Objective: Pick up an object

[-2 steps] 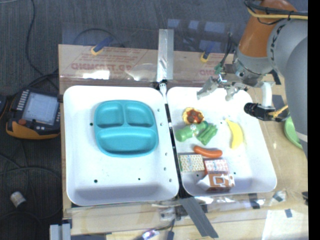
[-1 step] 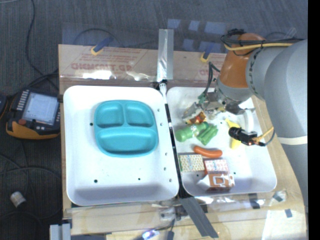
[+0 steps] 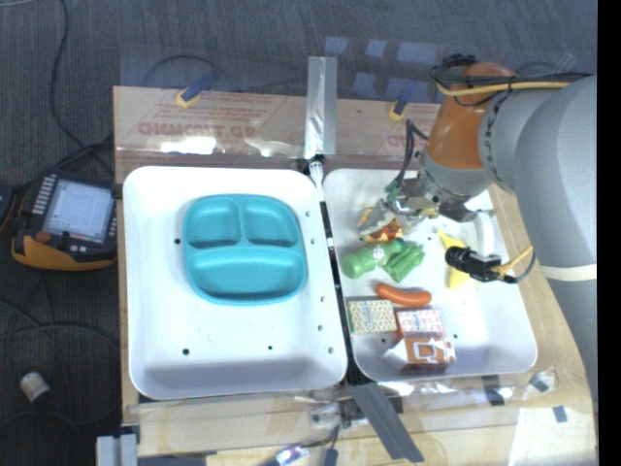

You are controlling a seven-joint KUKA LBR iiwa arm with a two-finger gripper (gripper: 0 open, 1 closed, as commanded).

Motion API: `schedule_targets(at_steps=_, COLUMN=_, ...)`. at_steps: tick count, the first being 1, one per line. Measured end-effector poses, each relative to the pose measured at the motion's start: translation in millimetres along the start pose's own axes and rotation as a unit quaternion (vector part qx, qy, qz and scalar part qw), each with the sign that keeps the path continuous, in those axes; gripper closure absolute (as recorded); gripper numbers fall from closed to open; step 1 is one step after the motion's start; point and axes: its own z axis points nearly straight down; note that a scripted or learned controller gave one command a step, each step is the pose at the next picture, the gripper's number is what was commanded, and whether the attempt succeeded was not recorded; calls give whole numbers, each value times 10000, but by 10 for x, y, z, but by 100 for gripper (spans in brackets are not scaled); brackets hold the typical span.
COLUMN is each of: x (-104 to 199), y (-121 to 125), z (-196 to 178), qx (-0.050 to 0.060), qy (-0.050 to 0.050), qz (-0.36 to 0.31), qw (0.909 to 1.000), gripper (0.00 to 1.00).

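Observation:
The right bin holds several small things. A green toy vegetable lies near its middle, with an orange-red sausage just below it. A patterned flat box and a brown carton sit toward the front. My gripper is low over the bin's upper part, right above a small orange and yellow piece, and the view does not settle whether it touches that piece.
The left bin carries a teal divided plate. A yellow piece lies right of the green toy. The grey arm covers the right bin's far right corner. A handheld pendant lies on the floor at left.

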Motion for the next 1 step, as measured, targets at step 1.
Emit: schedule_targets(at_steps=1, x=359, y=-326, z=-831, qx=-26, qy=-23, qz=-1311, qw=9914, gripper=100)
